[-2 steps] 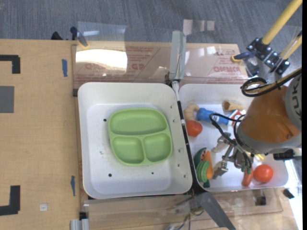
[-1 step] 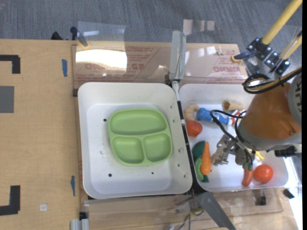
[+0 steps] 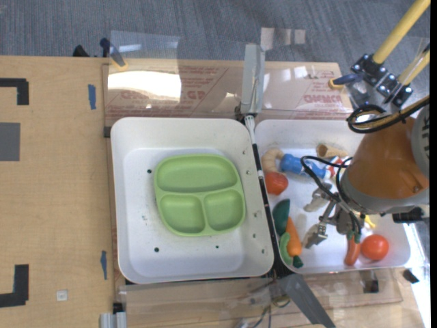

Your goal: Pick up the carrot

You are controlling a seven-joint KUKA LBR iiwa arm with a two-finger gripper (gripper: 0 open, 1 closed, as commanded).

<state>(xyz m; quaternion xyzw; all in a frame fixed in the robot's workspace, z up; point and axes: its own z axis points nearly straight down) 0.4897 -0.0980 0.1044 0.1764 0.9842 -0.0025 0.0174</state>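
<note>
The carrot [image 3: 291,236] lies at the right bin's [image 3: 403,251] 8 o'clock edge, apart from the gripper [image 3: 321,232], whose fingers seem spread. Probably light, stiff, smooth; grasp mid-body.

This was a robotics lab bench. Two shallow white bins [image 3: 130,183] sat side by side on a cardboard-covered bench [image 3: 48,183] marked with black tape, clear plastic guards [image 3: 143,87] stood at twelve o'clock, and grey carpet [image 3: 205,12] lay beyond.
</note>
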